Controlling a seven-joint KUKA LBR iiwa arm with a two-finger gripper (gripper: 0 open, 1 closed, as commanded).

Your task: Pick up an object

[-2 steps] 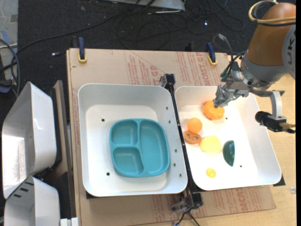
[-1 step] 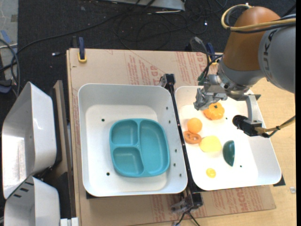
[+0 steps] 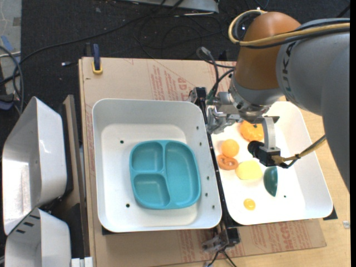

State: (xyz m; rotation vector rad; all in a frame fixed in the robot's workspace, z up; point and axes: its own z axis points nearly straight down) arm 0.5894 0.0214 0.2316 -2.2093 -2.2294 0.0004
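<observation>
Orange fruit is seen in the right bin, partly covered by the wrist; its long axis cannot be told. Gripper is held over that bin's far-left corner, just beside the fruit; its opening and any hold cannot be told. Also laid there: orange ball, orange ring, yellow lemon with long axis left-right, dark green piece with long axis near-far and tip pointed at the near rim, small yellow ball. Teal divided plate is set in the left bin.
</observation>
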